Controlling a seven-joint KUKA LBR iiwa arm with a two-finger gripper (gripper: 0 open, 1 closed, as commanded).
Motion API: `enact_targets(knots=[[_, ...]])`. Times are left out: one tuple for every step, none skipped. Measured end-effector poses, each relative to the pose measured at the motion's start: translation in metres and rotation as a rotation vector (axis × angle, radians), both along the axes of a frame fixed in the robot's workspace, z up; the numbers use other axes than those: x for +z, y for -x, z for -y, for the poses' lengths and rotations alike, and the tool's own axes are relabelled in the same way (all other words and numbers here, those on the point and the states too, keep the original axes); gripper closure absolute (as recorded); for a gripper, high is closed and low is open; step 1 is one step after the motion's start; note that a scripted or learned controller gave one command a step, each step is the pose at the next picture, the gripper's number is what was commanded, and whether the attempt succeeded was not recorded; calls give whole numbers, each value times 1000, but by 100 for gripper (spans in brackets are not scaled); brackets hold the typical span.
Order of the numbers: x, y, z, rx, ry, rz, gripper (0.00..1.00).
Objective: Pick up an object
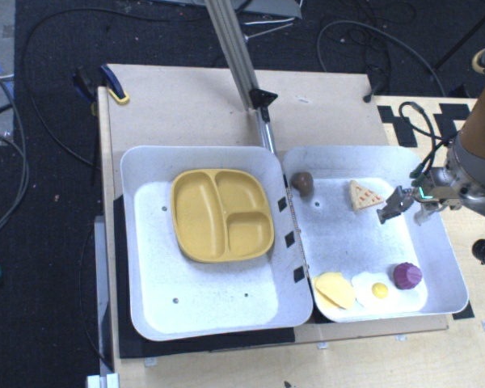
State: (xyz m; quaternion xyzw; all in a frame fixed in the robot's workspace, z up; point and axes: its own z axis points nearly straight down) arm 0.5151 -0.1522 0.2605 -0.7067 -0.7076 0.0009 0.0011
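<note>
The end effector (402, 204) stands over the right edge of the right bin (436, 241), reaching in from the right on the grey arm (477, 168). Two dark fingers point left; one fingertip (387, 212) is visible near the bin floor. Whether the fingers are parted or closed cannot be told from this angle, and nothing is seen between them.

Nearest object: a wedge-shaped piece resembling a cheese or pizza slice (365, 195), lying just beside the fingertips to their left, apart from them. A brown rounded item (303, 183) lies further left, near the bin's inner wall. Along the front of the same bin: a purple item (406, 276) toward the right, a fried egg toy (372, 288) beside it, and a yellow flat piece (334, 290) touching the egg on its left.

The left bin (145, 241) holds a yellow divided plate (223, 215) with three compartments, set toward the rear of the bin.

Both bins rest on the bench (186, 111). A metal pole (234, 43) slants across the bench's far side. A blue-and-yellow object (113, 86) lies at the bench's far left corner.
</note>
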Motion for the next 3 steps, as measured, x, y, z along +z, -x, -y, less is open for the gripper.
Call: enact_targets(knots=[[1, -1, 0, 0, 0, 2, 0], [-51, -11, 0, -1, 0, -2, 0], [-106, -1, 5, -3, -1, -4, 0]])
